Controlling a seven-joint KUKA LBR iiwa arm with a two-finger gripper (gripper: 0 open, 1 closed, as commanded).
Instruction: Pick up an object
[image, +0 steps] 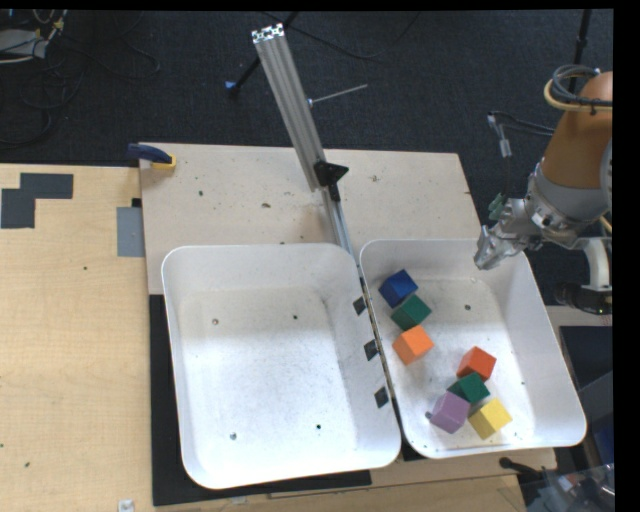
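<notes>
Crowding among the blue cube (397, 286) and its neighbours risks a missed grasp; whether the jaws are parted cannot be told.

Even, fairly bright light from above; the white bins (270, 440) look slightly washed out. Soft short shadows lie under the cubes (412, 343). Corners darken; detail stays soft.

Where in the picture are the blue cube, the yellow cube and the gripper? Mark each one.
blue cube (398, 286): camera view, on its top face.
yellow cube (489, 418): camera view, on its top face.
gripper (489, 251): camera view, at its tip over the right bin's far rim.
</notes>
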